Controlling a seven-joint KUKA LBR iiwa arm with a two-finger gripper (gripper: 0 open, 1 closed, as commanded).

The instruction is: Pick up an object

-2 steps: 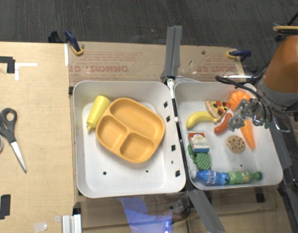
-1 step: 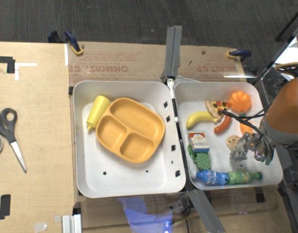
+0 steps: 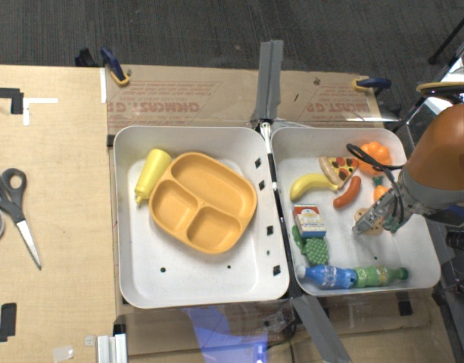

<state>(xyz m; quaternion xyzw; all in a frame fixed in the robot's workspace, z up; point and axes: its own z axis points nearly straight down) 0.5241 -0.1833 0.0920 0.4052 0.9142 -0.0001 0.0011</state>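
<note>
- Gripper (image 3: 370,222): low in the right bin (image 3: 421,259); finger state cannot be determined, nothing visibly held.
- Just beside it: glossy toy sausage (image 3: 347,191), curved banana (image 3: 310,184), pizza slice (image 3: 337,169).
- Left bin (image 3: 133,271): smooth three-compartment yellow tray (image 3: 202,202).

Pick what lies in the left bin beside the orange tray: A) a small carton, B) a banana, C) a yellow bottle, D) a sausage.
C: the yellow bottle lies against the tray's left edge in the left bin; the banana, sausage and carton are all in the right bin.
</note>
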